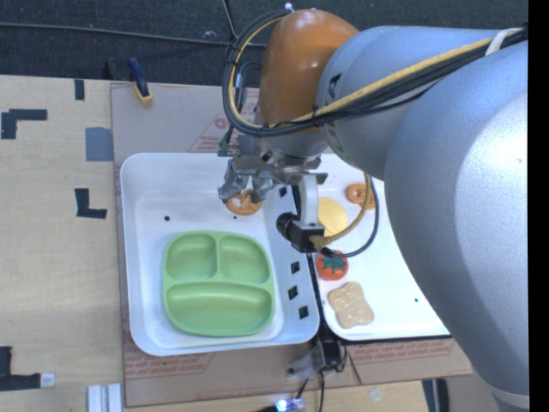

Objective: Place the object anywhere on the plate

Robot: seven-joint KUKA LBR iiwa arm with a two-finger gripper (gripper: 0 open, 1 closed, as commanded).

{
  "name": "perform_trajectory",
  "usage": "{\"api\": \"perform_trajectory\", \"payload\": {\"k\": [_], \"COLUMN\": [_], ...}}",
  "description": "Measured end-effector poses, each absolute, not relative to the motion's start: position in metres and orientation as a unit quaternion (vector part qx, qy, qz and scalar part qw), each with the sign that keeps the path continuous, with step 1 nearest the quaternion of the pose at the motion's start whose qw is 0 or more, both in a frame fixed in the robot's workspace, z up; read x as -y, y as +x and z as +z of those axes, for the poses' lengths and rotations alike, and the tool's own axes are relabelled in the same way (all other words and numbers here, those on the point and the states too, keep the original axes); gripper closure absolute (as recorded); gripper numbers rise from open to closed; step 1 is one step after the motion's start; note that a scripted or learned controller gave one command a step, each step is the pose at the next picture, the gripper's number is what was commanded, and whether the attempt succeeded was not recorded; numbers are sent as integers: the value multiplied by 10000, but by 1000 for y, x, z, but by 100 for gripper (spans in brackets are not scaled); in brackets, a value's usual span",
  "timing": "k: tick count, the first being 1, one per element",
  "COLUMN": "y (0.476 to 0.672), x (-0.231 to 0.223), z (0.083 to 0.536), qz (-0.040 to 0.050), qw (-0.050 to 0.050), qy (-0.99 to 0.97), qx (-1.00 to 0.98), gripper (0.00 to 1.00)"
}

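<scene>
The grey arm (429,144) fills the right and far part of the scene, its orange band (300,58) hanging above the far end of the left bin (137,230), and it reaches in over the right bin (403,316). The left bin carries a green plate (219,283) with three compartments, lying toward the near side, with bare white floor on its far side. Just beyond the plate's far rim, the gripper (244,197) stands low over that bare floor, and a small orange-brown object (245,202) sits right at its tips; whether the tips are closed on it or merely resting above it cannot be told from this angle. The plate lies on the near side of the gripper, so the coming move, as I judge it, is a short carry toward the near edge and slightly left, with the two far compartments closest. The right bin holds a yellow piece (333,217), an orange ring (356,194), a red tomato-like toy (332,265) and a tan biscuit-like piece (351,305), all well clear of that path.
</scene>
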State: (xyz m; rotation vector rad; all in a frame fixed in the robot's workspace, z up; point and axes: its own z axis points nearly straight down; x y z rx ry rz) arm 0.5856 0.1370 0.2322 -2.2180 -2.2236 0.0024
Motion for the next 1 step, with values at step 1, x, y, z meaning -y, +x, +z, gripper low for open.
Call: {"api": "perform_trajectory", "payload": {"k": [1], "y": [586], "x": [-137], "z": [232], "qz": [11], "qw": [5], "qy": [-7063], "qx": [7079], "gripper": [0]}}
